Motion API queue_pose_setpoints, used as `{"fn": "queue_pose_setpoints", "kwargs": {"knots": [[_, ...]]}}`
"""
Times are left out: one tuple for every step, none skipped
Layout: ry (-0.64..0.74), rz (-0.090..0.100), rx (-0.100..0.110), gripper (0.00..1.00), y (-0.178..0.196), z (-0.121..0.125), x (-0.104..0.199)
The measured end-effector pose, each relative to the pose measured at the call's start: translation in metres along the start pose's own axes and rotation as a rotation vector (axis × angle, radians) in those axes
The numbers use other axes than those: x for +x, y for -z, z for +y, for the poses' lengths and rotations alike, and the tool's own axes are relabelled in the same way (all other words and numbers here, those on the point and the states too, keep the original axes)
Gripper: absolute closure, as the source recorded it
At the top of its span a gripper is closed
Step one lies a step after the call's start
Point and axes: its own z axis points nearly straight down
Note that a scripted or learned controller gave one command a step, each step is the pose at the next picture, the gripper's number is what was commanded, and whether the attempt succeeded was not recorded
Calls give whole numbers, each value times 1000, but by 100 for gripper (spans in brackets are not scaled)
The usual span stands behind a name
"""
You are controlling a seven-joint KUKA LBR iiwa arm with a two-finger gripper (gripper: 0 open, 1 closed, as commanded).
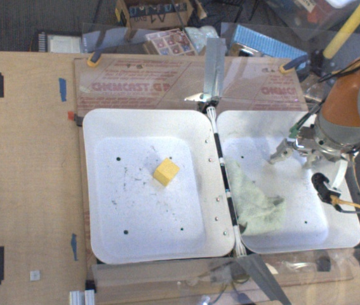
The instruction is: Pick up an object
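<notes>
— Where's the target?
— Pale green cloth, crumpled in the right bin; soft, light, pinch a raised fold.
— The gripper?
— Above that bin, jaws spread, empty.

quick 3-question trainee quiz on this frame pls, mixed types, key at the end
1. True or false: the yellow block lies in the left bin.
2. What lies in the right bin by the divider? A) a pale green cloth B) a red ball C) a metal spoon
3. Fill in: the gripper is over the ____ bin.

Key: 1 true. 2 A, the cloth. 3 right.
</notes>
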Motion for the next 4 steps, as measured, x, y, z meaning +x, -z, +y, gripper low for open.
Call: {"fn": "queue_pose_setpoints", "kwargs": {"knots": [[-1, 0, -6, 100, 11, 1, 0], [-443, 2, 2, 100, 2, -35, 62], [-582, 2, 0, 100, 2, -136, 74], [-731, -1, 9, 100, 99, -133, 85]]}}
